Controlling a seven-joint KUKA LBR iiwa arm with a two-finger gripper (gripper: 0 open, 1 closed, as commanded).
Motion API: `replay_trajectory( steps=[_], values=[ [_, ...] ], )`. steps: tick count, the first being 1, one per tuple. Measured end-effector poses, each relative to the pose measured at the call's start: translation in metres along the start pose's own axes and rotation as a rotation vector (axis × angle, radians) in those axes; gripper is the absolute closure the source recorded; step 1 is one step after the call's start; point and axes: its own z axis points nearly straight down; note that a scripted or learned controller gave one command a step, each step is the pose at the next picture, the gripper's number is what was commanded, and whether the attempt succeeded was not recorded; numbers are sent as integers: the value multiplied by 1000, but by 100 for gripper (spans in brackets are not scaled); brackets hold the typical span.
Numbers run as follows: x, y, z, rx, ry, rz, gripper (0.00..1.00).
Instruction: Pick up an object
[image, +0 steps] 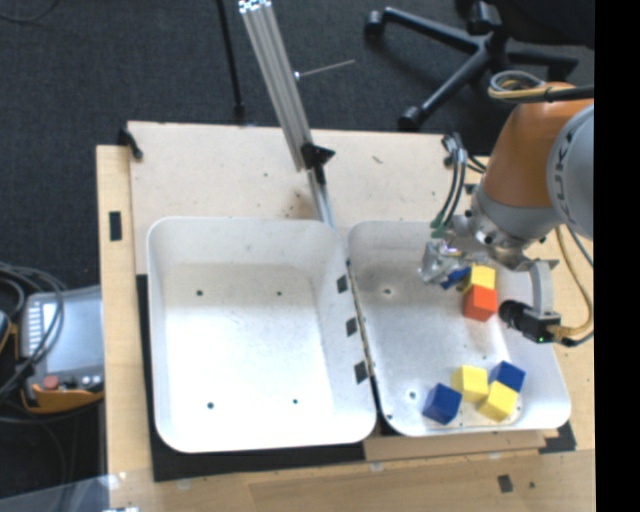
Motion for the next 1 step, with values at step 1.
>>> replay_trajectory(
  steps=[1],
  values=[
    [57, -15, -13, 0, 1, -1, 100]
  ],
)
